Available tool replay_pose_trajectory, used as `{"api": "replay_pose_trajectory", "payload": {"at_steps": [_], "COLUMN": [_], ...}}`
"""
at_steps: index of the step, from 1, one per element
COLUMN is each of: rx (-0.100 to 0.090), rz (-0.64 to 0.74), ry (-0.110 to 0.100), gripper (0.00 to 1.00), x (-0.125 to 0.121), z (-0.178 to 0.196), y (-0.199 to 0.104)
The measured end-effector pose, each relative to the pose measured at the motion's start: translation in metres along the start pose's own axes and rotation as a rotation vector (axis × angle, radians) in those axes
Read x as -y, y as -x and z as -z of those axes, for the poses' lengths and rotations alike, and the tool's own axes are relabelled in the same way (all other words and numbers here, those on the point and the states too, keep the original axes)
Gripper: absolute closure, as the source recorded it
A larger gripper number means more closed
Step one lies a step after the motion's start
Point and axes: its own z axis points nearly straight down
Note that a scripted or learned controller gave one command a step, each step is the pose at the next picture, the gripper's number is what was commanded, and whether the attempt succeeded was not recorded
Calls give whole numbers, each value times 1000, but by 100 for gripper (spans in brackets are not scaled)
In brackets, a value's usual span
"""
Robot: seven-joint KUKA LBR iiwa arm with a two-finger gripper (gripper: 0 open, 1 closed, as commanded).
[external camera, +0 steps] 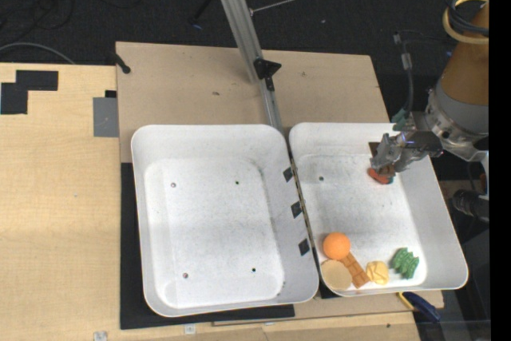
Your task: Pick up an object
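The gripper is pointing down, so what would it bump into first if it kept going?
Probably the small red object right under the gripper, then the right bin floor. Depth is hard to judge here.

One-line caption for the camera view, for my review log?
Gripper low over a red object in the right bin; orange ball and green toy near its front edge.

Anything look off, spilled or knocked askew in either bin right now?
Nothing stands out. The right white bin holds an orange ball, a tan wooden piece, a pale yellow lump and a green leafy toy, clustered at its near edge. The gripper is over a small red object near the far side.
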Motion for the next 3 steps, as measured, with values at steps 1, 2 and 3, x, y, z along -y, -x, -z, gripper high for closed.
{"api": "replay_pose_trajectory", "payload": {"at_steps": [1,2,3], "rx": [-3,-2,-2], "rz": [3,4,4], "ry": [-8,-6,-6], "gripper": [100,100,100], "x": [-12,-21,-25], "z": [-23,-23,-29], "y": [-49,-103,-151]}}
